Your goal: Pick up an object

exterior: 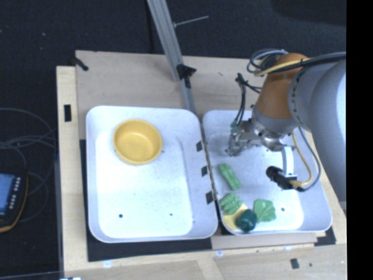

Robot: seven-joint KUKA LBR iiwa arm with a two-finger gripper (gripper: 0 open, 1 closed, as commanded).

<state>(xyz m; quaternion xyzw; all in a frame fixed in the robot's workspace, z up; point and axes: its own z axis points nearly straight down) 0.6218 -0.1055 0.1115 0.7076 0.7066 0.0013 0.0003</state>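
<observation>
The arm enters from three o'clock and its gripper [234, 146] hangs over the upper left part of the right bin [309, 212]; whether it is open or closed cannot be told, and nothing visible sits in it. Just toward six o'clock of the gripper lies a light green oblong piece [229, 176], apart from it. Further toward six o'clock, at the bin's near edge, a cluster gathers: a green leafy piece [229, 202], a second green leafy piece [265, 209], a dark green round piece [246, 220] and a yellow object [232, 220] beneath them. In the left bin [145, 214] a yellow bowl [138, 141] sits upright toward ten o'clock.
</observation>
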